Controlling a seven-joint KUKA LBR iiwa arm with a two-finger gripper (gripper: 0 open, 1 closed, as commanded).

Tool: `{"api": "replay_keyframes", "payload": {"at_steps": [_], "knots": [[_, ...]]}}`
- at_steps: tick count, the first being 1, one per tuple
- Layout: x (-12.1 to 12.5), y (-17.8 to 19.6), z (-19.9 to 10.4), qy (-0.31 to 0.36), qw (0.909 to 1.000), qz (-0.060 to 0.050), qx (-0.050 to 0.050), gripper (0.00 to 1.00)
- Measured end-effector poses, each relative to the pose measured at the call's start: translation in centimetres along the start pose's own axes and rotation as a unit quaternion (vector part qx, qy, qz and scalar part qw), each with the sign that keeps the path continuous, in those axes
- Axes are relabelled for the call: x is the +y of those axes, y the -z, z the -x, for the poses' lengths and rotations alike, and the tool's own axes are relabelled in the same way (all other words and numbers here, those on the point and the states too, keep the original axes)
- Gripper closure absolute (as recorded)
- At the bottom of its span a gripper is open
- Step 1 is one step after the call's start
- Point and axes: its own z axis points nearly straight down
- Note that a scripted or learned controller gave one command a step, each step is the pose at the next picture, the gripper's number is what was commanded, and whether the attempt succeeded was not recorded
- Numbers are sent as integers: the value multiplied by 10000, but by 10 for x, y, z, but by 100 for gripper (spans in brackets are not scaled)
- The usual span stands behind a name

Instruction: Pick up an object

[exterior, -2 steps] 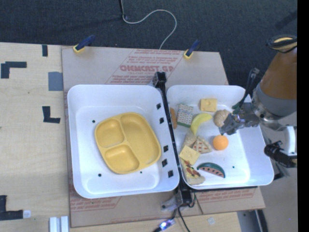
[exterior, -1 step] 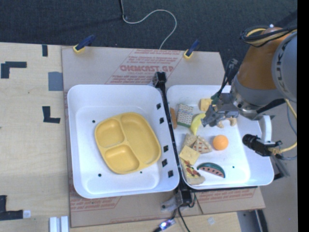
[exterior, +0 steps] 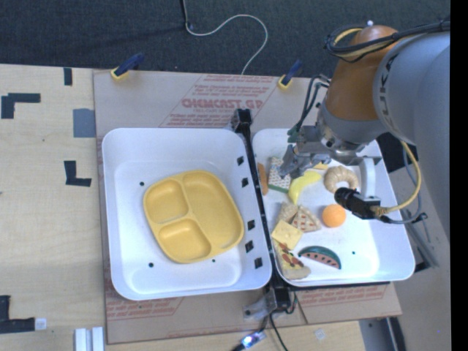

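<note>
Reaching in from three o'clock, the grey arm with its orange band (exterior: pixel 358 86) hangs over the right bin (exterior: pixel 387 258), and its gripper (exterior: pixel 296 161) sits low at the bin's ten o'clock corner. Whether it is apart or together I cannot tell, nor whether it has anything in it.

Just below the gripper lies a yellow banana-like piece (exterior: pixel 301 187), with a checkered item (exterior: pixel 276 172) at its nine o'clock against the bin wall. A tan bread roll (exterior: pixel 341 177) rests at the banana's three o'clock, near an orange ball (exterior: pixel 333 216). Toward six o'clock sit a sandwich wedge (exterior: pixel 301 218), a yellow cheese block (exterior: pixel 286 235), a watermelon slice (exterior: pixel 321 257) and a pizza-like piece (exterior: pixel 291 265).

The left bin (exterior: pixel 121 196) holds a yellow divided plate (exterior: pixel 194 216) at its centre.
</note>
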Motion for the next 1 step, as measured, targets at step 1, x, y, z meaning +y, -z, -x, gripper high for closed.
{"api": "replay_keyframes", "payload": {"at_steps": [1], "knots": [[17, 11, -52, -5, 10000, 4, -2, 100]]}}
